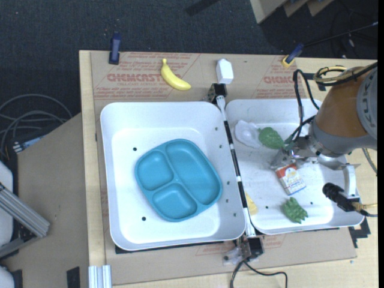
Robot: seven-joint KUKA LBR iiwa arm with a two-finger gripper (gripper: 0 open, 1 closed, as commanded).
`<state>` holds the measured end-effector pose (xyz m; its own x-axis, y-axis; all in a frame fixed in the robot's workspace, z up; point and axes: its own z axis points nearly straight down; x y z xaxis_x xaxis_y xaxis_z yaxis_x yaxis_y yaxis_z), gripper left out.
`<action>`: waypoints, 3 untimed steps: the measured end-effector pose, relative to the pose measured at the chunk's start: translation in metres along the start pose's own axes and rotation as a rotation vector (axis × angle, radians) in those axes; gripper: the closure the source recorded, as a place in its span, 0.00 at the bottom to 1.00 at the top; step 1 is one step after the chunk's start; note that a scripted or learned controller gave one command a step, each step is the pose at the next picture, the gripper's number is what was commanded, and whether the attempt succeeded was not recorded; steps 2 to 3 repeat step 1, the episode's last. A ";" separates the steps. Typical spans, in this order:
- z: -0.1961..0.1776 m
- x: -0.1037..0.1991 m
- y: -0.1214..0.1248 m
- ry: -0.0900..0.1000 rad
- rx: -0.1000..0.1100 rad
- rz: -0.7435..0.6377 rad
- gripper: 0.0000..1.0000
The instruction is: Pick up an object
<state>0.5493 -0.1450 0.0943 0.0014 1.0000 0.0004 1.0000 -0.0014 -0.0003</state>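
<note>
While the fingers [288,156] hang low (spread or pinched, I cannot tell), the small carton [291,179] lies just below.

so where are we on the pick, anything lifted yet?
Done: the arm has reached into the right bin and the gripper sits low among the items. In hand: nothing visibly; the small carton lies just below it and the green toy beside it. Left: grasp and lift. The blue tray is untouched.
</note>
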 end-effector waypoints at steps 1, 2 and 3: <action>-0.091 0.076 0.023 0.000 -0.002 -0.003 1.00; -0.091 0.076 0.023 0.000 -0.002 -0.003 1.00; -0.091 0.076 0.023 0.000 -0.002 -0.003 1.00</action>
